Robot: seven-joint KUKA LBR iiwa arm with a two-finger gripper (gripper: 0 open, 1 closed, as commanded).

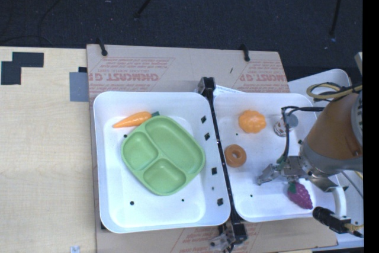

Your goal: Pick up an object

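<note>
A: Scene, left to right?

B: Left bin (106, 127) holds an orange carrot (132, 119) near its upper left corner. Next to it, a green divided plate (163, 154) with three compartments, lying flat mid-bin. The carrot tip sits just beside the plate's upper edge.

A: Right bin?

B: Right bin (249, 210) has a small brown donut (235, 156) near the divider, well apart from everything else. Above and to its right, an orange round fruit (252, 121). Further right, low in the bin, a purple grape bunch (300, 195) near the bottom right corner.

A: Arm?

B: It comes in from the right, orange band over the bin's right edge. Gripper (273, 173) is down low over the bin floor, between the donut and the grapes, fingers pointing left.

A: Fingers?

B: They look spread apart, with nothing between them. Grapes lie just beside the gripper body, on its lower right, not pinched. Donut is left of the fingertips, apart.
</note>
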